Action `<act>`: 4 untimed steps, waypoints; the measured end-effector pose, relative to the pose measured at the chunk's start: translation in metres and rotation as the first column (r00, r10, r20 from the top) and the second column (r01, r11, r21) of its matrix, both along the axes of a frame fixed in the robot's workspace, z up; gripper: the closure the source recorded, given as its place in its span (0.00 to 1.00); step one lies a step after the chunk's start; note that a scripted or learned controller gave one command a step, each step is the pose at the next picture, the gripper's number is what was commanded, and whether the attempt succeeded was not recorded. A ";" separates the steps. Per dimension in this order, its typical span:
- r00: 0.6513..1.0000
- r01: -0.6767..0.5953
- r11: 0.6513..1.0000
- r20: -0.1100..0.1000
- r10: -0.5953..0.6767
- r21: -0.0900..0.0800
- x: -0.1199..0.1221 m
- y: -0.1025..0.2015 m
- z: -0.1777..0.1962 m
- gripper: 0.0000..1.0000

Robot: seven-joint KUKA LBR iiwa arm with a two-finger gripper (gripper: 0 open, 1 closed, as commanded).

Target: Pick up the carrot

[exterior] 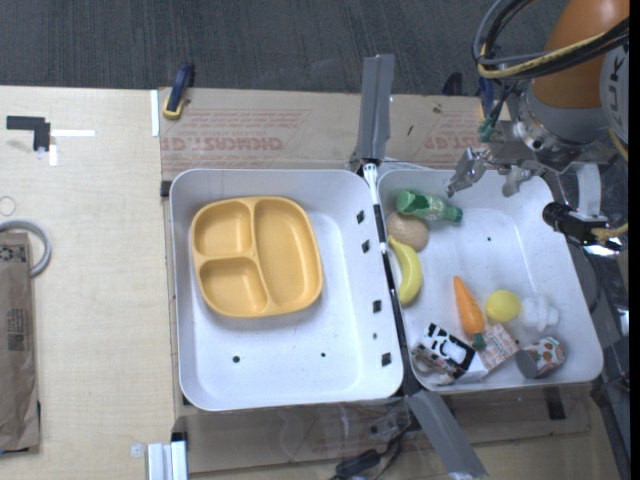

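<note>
red print on cardboard sheet, upside down, reads roughly "CHEMCAT"

You look down from a single fixed camera mounted above the bench, angled at a slant so that both white bins sit side by side across the middle of your picture: the left bin and the right bin. You stand far enough back to take in the cardboard sheet behind them, while the arm enters at your upper right.
</note>
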State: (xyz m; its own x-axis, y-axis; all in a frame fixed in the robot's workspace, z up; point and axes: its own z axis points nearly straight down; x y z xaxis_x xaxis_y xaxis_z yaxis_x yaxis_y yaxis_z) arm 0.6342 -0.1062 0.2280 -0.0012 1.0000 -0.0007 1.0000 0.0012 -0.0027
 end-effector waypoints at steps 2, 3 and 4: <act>0.992 0.128 0.992 0.001 -0.128 0.000 -0.116 -0.015 -0.137 0.00; 0.991 0.134 0.991 0.001 -0.134 0.000 -0.125 0.007 -0.092 0.00; 0.995 0.099 0.995 -0.001 -0.099 0.001 -0.145 -0.010 -0.137 0.00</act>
State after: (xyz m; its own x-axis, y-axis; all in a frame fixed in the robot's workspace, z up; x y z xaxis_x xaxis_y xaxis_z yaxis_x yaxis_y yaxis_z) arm 0.4894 -0.1160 0.0907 0.0979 0.9952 -0.0002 0.9952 -0.0979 -0.0033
